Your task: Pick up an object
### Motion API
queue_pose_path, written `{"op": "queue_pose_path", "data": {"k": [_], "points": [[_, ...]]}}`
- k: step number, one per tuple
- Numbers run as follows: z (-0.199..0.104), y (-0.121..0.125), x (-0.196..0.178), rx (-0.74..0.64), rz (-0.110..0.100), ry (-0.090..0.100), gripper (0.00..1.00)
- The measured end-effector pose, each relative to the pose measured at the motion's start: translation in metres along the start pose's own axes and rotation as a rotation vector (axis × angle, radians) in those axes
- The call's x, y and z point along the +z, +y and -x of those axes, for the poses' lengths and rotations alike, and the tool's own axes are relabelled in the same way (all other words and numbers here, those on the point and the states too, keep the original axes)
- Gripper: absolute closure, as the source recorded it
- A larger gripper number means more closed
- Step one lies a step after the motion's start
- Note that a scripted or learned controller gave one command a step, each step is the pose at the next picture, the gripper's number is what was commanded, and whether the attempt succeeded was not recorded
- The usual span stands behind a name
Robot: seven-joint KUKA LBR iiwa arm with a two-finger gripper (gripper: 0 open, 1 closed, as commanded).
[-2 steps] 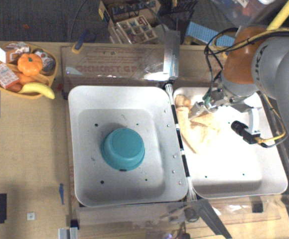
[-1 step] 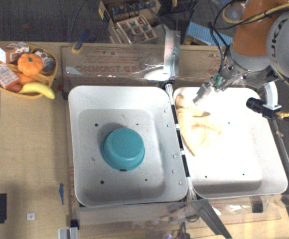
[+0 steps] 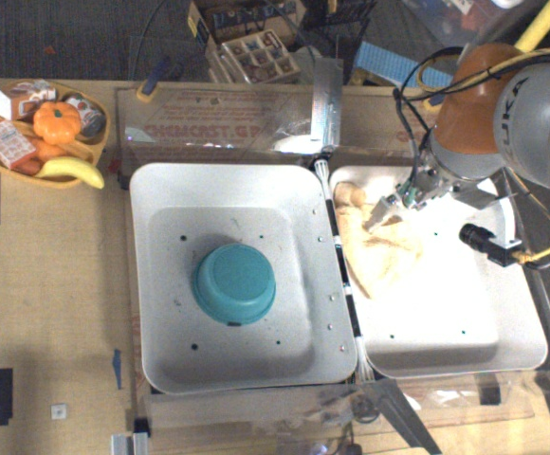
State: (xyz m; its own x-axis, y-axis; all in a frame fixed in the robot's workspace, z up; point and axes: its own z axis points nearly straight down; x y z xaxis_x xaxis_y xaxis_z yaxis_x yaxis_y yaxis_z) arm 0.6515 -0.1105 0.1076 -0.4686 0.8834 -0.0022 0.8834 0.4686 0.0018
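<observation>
**Inspector A:** Over the right bin (image 3: 465,344), the gripper (image 3: 389,211) sits low at the pale cloth-like object (image 3: 381,249) along the bin's left side. Whether the jaws are parted or closed, or grip anything, cannot be told.

**Inspector B:** Step in hand?

**Inspector A:** Judged as the reach onto the object. The next move calls for a closing on the cloth and a straight lift.

**Inspector B:** Containers?

**Inspector A:** Left bin (image 3: 161,197): one teal bowl (image 3: 235,282), upside down. Right bin: the pale object.
</observation>
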Motion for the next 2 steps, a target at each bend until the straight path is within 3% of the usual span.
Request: {"op": "queue_pose_path", "data": {"k": [1,2], "points": [[-0.019,0.013,-0.079,-0.069,0.003,-0.002,0.0],[-0.007,-0.027,0.01,-0.132,0.006,-0.004,0.0]]}}
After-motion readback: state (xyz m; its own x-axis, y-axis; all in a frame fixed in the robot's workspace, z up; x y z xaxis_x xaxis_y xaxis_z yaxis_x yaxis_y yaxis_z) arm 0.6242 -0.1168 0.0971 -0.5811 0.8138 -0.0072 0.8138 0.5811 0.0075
